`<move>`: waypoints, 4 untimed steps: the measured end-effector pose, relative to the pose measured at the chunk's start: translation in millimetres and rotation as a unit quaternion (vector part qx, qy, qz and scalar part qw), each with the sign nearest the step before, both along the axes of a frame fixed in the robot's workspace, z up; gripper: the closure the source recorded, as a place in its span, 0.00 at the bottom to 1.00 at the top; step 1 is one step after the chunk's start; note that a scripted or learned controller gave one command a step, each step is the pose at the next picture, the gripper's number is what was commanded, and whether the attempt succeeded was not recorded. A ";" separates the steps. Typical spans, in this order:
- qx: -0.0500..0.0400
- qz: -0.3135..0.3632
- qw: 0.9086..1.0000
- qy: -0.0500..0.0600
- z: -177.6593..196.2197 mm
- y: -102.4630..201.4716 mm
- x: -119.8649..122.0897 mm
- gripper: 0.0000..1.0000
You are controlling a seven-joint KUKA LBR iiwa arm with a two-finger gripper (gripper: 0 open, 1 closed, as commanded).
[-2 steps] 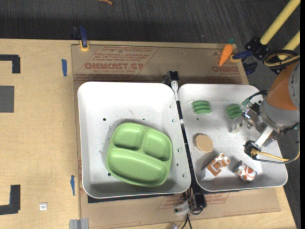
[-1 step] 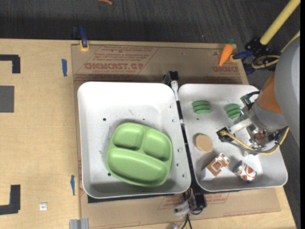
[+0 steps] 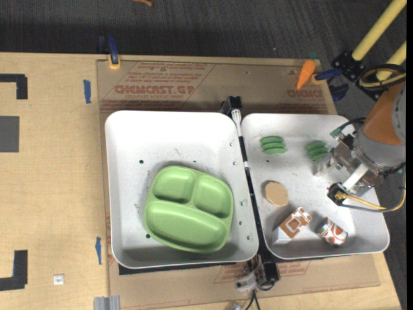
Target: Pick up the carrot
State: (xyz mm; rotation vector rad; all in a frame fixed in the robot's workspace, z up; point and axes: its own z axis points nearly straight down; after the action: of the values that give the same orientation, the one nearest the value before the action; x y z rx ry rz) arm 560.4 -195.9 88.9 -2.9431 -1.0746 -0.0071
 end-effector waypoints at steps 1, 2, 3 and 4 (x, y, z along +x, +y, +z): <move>-0.004 -0.179 0.984 -0.002 -1.0 61.0 66.6 0.00; -0.004 -0.231 0.973 0.002 47.0 0.4 85.3 0.00; -0.004 -0.246 0.969 0.004 52.8 -25.4 70.7 0.00; 0.001 -0.244 0.970 0.005 21.6 -22.4 87.6 0.00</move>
State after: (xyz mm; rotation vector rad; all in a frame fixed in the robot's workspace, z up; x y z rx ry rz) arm 648.1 -218.3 110.5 -3.1125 -0.3222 0.0026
